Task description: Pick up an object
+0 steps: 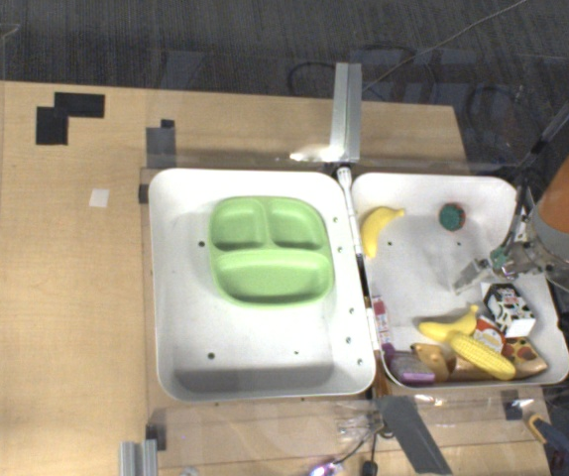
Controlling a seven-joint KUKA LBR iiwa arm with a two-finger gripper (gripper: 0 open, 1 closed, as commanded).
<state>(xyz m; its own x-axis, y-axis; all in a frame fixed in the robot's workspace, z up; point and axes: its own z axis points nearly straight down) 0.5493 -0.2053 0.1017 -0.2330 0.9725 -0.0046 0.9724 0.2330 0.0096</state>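
A divided plate (269, 249) is lying in the left bin (180, 296), while right of it, in the right bin (413, 266), a banana (378, 228) is lying behind a corn cob (481, 354)

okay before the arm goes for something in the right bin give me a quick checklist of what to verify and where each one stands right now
1. Gripper is over the right bin: ok.
2. Something is between the fingers already: cannot tell; too small to read.
3. Objects are within reach: ok. A corn cob, a yellow banana and a small teal round piece lie in the right bin.
4. Target is isolated: not ok for the corn cob, crowded into the pile at the near right corner; ok for the banana and the teal piece, each lying apart.
5. Green divided tray is out of the way: ok, it sits in the left bin.
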